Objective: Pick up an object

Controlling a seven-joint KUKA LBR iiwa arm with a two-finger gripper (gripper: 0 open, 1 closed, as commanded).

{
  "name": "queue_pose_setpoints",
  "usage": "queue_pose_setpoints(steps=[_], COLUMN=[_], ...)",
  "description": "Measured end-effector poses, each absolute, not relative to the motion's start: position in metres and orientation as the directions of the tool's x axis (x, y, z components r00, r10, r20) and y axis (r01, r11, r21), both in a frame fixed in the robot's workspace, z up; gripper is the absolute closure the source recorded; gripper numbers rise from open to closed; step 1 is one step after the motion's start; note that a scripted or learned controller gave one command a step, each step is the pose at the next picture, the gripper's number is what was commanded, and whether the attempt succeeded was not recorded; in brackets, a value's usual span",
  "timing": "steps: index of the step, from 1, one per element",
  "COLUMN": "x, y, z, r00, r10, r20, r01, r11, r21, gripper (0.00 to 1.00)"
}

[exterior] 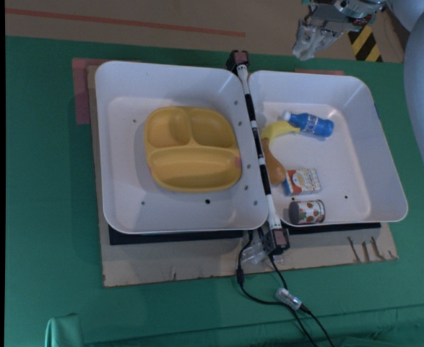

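Note:
My gripper [309,43] hangs high above the far edge of the right bin [370,107], near the view's top right, with nothing between its fingers. In that bin lie a blue bottle [309,123], a yellow banana [277,130], an orange carrot-like piece [273,165], a small snack box [302,181] and a can [307,212]. All sit toward the bin's left half, well below the gripper.
The left bin [125,85] holds a yellow divided plate [191,149]. A black-and-white divider bar [255,147] runs between the bins. Cables [284,295] trail off the front edge of the cardboard base. Green cloth covers the bench around.

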State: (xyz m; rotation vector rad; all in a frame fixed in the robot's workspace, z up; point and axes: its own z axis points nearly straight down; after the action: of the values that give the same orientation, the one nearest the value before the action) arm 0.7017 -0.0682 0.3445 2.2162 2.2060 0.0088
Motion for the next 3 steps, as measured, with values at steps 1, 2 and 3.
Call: queue_pose_setpoints(steps=[1, 2, 3], x=[0.701, 0.701, 0.701], y=[-0.039, 0.021, 0.064], z=[0.388, 0.379, 0.4], r00=[0.005, 0.003, 0.005], r10=[1.0, 1.0, 1.0], r20=[-0.005, -0.002, -0.001], r01=[1.0, 1.0, 1.0], r11=[-0.005, -0.003, -0.005], r21=[0.016, 0.01, 0.014], gripper=[1.0, 1.0, 1.0])
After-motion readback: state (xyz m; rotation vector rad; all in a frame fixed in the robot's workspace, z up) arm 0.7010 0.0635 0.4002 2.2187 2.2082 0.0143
